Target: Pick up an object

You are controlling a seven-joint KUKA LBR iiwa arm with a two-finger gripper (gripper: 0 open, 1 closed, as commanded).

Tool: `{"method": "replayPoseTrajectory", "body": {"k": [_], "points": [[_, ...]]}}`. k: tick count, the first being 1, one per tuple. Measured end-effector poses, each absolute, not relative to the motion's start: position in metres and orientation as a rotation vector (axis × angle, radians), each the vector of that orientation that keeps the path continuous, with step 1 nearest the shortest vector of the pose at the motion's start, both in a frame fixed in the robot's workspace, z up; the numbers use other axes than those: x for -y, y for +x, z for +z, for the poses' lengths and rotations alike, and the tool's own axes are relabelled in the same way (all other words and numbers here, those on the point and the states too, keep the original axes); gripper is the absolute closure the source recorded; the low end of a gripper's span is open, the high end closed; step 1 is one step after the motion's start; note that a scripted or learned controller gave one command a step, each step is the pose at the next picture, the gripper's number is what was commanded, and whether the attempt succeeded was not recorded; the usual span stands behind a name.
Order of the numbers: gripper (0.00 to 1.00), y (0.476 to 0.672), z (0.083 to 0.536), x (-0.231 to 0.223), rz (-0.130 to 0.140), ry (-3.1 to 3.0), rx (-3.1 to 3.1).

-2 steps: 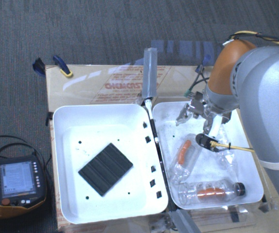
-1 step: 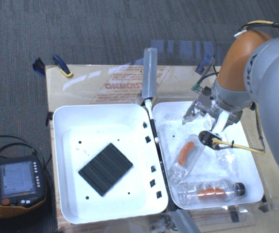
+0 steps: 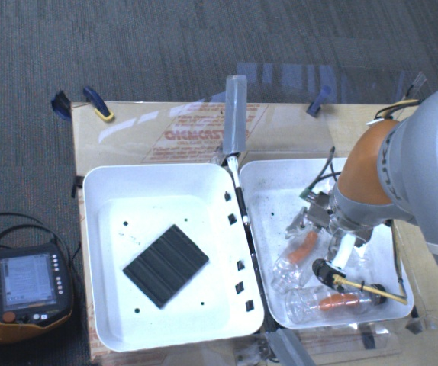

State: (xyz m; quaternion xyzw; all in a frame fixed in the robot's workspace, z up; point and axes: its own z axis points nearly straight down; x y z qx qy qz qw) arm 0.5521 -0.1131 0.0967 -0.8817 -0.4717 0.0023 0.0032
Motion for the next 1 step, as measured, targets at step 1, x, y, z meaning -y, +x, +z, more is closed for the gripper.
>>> {"method": "replayPoseTrajectory", "body": {"k": [1], "points": [[1.00, 0.5517, 0.1018, 0.1136, 0.016, -2.760, 1.472]]}}
